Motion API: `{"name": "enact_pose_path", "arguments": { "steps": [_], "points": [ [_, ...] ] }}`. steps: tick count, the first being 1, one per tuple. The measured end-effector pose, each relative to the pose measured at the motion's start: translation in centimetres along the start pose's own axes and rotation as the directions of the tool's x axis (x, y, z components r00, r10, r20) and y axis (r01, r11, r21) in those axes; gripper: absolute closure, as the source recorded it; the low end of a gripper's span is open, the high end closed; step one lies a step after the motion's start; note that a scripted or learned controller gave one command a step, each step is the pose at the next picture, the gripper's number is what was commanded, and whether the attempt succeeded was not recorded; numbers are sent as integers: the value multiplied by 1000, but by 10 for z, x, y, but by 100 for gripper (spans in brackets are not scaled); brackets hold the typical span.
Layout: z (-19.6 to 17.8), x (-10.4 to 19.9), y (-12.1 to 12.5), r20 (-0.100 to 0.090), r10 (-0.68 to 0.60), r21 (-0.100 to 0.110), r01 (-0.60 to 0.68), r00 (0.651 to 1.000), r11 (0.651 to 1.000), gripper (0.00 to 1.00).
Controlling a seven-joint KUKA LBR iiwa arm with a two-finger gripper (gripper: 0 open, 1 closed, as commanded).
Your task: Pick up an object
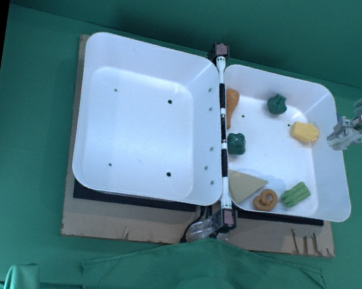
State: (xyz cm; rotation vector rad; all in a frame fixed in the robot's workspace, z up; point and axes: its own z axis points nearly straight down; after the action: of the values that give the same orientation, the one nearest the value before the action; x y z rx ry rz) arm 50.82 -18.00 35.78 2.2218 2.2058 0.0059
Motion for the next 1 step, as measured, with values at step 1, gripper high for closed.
{"name": "enact_pose_path", "arguments": {
  "steps": [1],
  "points": [
    [-27, 5, 9, -2, -6, 1, 6, 1000, 1000, 100]
  ]
}}
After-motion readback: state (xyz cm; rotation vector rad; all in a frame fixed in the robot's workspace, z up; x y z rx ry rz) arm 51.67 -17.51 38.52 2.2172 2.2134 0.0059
